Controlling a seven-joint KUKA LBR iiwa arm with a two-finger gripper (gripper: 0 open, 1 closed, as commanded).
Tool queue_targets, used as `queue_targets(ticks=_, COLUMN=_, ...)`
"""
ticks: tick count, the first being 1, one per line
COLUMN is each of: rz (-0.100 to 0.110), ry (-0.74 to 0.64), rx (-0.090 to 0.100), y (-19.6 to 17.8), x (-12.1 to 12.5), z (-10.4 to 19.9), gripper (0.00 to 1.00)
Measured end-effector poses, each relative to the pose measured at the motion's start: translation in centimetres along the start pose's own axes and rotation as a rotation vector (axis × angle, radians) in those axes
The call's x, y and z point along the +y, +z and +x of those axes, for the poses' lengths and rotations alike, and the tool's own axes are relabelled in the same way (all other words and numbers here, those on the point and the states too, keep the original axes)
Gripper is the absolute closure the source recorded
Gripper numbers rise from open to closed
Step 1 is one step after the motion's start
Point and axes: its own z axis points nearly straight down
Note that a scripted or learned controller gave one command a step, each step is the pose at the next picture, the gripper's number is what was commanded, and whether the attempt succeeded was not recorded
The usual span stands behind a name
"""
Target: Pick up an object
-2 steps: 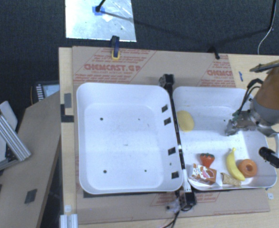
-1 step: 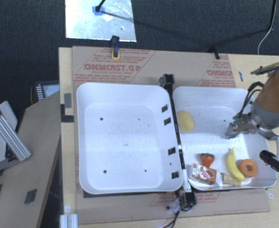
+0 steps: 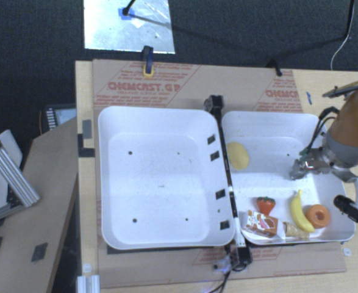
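Observation:
The right bin [image 3: 270,124] holds a yellow lemon [image 3: 238,155] near its left wall. Along its front lie a red strawberry [image 3: 265,204], a yellow banana [image 3: 299,211], an orange round piece [image 3: 318,215], a small printed packet [image 3: 261,224] and a tan wedge [image 3: 295,229]. My gripper [image 3: 300,167] hangs over the right side of this bin, just above and behind the banana's top end, with nothing seen between its fingers. The arm [image 3: 349,133] comes in from the right.
The left bin [image 3: 160,176] sits beside the right one, joined by a black hinge strip [image 3: 222,163]. Both rest on a cardboard sheet [image 3: 166,84]. A metal plate [image 3: 128,17] lies at the back and an aluminium frame [image 3: 5,170] at the left.

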Motion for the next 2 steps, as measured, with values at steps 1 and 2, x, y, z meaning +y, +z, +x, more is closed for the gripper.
queue_targets(ticks=1, rz=-0.002, ry=-0.003, rx=0.000, y=-0.1, x=1.2, z=0.0, gripper=1.00)
queue_targets(ticks=2, rz=0.000, ry=0.000, rx=0.000, y=0.0, x=-0.1, z=0.0, gripper=1.00)
